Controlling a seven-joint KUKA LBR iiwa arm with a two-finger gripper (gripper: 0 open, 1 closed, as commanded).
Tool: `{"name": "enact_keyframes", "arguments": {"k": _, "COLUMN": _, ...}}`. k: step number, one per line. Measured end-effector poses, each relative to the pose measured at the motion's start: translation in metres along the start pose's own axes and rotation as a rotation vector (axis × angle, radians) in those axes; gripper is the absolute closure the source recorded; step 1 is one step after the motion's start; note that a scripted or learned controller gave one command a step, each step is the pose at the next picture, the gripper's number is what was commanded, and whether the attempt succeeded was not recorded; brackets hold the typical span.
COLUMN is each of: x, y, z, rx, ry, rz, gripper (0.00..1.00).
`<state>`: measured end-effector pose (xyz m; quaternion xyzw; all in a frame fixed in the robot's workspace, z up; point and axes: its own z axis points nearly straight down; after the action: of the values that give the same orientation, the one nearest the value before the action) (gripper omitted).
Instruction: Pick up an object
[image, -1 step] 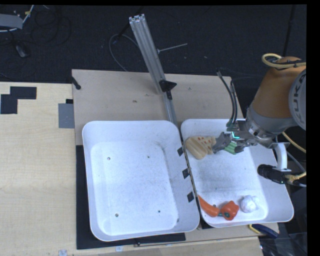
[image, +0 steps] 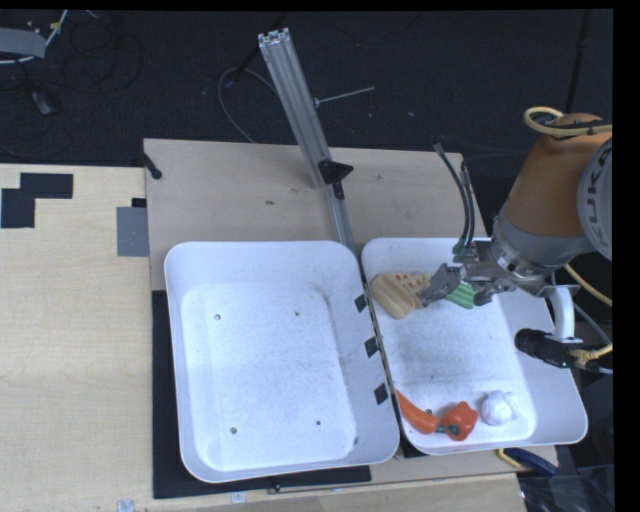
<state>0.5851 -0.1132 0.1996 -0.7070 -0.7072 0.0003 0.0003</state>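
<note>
From my remote seat I see the claw (image: 447, 287) low over the upper part of the right bin (image: 545, 425), reaching in from the right on the grey arm (image: 530, 245) with its orange band (image: 550, 180) above the wrist. I cannot tell how far the claw is parted, nor whether it has hold of anything; its dark tip is a blur against the bin floor at this slant. Right at that tip, on its left, lies a tan, flat, ridged object (image: 394, 294) that touches or nearly touches the tip and rests against the bin's left wall near the top corner. Just under the claw on its right a small green object (image: 463, 297) peeks out, partly hidden by the wrist. Well apart from these, along the near edge of the same bin, I see an orange and red object (image: 443, 418) lying on the floor, and just beside it to the right a white crumpled ball (image: 497, 408). The left bin (image: 200, 270) sits alongside, touching the right one at the shared edge, where small black clips (image: 372, 346) stand. A slanted aluminium bar (image: 300, 110) rises behind the bins.
</note>
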Motion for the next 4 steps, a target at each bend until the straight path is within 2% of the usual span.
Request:
{"name": "enact_keyframes", "arguments": {"k": 1, "x": 0.003, "y": -0.008, "z": 0.06, "rx": 0.005, "ry": 0.001, "rz": 0.0, "gripper": 0.0}}
{"name": "enact_keyframes", "arguments": {"k": 2, "x": 0.004, "y": -0.008, "z": 0.111, "rx": 0.0, "ry": 0.0, "rz": 0.0, "gripper": 0.0}}
{"name": "enact_keyframes", "arguments": {"k": 3, "x": 0.003, "y": -0.007, "z": 0.099, "rx": -0.003, "ry": 0.0, "rz": 0.002, "gripper": 1.0}}
{"name": "enact_keyframes", "arguments": {"k": 4, "x": 0.003, "y": -0.001, "z": 0.056, "rx": -0.003, "ry": 0.0, "rz": 0.001, "gripper": 1.0}}
